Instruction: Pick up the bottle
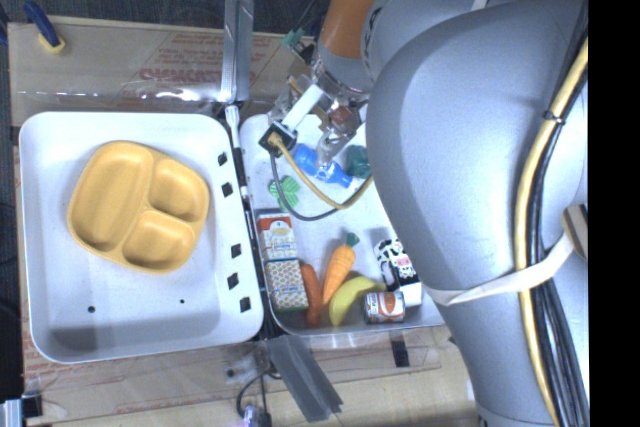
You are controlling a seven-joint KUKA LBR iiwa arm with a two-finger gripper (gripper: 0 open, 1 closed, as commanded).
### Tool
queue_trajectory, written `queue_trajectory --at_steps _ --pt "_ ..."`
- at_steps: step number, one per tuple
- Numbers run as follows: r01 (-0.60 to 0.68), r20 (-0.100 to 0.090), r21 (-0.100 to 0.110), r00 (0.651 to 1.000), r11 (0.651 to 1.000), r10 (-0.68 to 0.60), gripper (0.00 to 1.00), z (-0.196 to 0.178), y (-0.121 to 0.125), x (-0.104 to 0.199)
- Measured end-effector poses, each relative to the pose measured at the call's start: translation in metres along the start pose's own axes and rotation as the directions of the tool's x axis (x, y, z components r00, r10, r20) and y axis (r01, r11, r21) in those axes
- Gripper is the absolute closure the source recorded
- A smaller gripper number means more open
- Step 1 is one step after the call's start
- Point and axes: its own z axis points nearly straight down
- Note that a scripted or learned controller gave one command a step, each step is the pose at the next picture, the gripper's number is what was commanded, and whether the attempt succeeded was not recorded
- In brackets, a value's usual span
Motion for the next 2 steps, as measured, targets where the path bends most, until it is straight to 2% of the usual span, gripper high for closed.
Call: queue_trajectory --at_steps 1,2 --pt "0.016 0.002 0.002 1.000 1.000 -0.016 0.00 0.0055 -0.0402 -0.0129" --pt "0.016 0.002 0.002 1.000 1.000 -0.016 0.00 0.0055 -0.0403 -0.0128"
